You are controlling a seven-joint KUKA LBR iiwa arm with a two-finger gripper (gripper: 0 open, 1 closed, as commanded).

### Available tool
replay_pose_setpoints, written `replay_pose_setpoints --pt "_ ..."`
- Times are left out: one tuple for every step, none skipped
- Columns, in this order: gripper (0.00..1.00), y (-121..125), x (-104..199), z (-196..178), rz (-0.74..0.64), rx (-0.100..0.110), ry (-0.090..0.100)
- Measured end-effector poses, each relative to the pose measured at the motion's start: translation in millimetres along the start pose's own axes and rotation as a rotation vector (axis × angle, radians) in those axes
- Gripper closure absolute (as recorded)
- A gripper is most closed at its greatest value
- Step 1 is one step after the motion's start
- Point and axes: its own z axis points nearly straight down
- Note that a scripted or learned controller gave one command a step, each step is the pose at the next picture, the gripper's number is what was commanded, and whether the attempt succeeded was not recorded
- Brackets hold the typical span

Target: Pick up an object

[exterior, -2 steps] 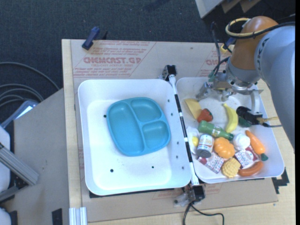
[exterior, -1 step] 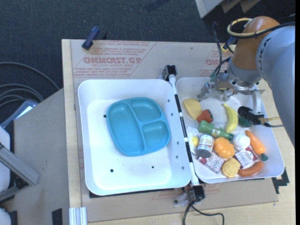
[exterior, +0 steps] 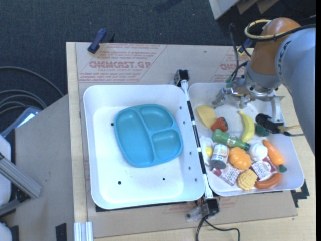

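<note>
Yellow and orange toy food lay heaped in your right bin [exterior: 296,177], banana [exterior: 247,125] toward its far side, with the claw [exterior: 239,95] hovering above that far edge. You were in the approach, nothing visibly gripped; next came choosing one piece and descending squarely.

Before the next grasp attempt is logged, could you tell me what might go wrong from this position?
The toys in the right bin lie packed together: the can, orange and waffle touch, so a grasp there might catch two things or slip off. The gripper hangs at the bin's far edge, close to the rim; a descent there may strike the wall. The banana lies nearest and looks thin and curved, so it could roll free.
</note>
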Motion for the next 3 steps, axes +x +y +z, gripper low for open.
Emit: replay_pose_setpoints --pt "0.00 0.0 -5.1 -0.1 0.000 0.000 0.000" --pt "0.00 0.1 -9.5 -0.1 0.000 0.000 0.000" --pt "0.00 0.1 -13.6 -0.1 0.000 -0.001 0.000"
